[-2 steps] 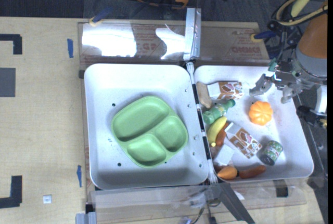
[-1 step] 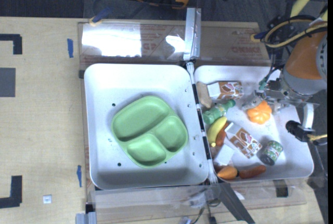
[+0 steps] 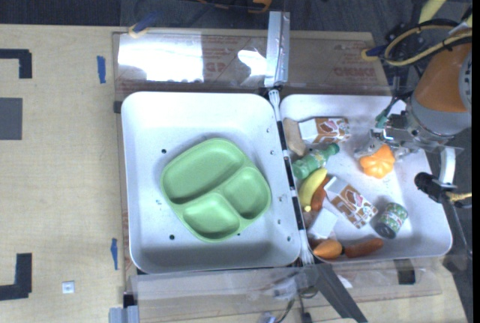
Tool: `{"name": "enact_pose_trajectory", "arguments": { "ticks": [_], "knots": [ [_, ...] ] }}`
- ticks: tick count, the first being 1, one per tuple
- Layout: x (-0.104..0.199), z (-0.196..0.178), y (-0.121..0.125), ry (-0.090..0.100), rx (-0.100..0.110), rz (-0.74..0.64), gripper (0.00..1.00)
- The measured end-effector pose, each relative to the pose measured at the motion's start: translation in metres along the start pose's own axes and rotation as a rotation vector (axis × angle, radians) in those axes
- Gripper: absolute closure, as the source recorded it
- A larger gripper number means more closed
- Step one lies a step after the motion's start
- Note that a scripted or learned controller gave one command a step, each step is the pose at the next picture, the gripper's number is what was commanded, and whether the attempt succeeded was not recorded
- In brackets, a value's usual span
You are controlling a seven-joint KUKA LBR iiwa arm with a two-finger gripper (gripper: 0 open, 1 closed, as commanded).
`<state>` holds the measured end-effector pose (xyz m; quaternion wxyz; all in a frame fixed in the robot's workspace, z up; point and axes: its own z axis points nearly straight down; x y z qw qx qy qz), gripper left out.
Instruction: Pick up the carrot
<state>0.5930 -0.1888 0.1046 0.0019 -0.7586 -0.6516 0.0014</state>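
A single fixed camera hangs high above the surface (image 3: 60, 164), looking down at a slant from the near side, taking in both the left bin (image 3: 142, 119) and right bin (image 3: 427, 228), arm (image 3: 442, 89) entering at right.

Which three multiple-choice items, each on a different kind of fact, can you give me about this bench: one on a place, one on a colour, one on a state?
1. Where is the divided plate?
A. left bin
B. right bin
C. outside the bins

2. What colour is that plate?
A. white
B. green
C. orange

3. How does the can rest?
A. upright
B. on its side
C. on the plate

Answers:
1 A: it sits in the left bin.
2 B: it is light green.
3 B: it lies tipped in the right bin.
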Motion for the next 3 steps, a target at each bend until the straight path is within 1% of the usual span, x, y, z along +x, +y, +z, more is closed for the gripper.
{"name": "enact_pose_trajectory", "arguments": {
  "ticks": [1,2,3],
  "knots": [
    [0.078,-0.084,-0.008,0.0,-0.001,0.002,1.0],
    [0.133,-0.078,-0.013,-0.001,0.002,0.16,1.0],
    [0.181,-0.078,-0.017,-0.002,0.0,0.275,1.0]
  ]
}}
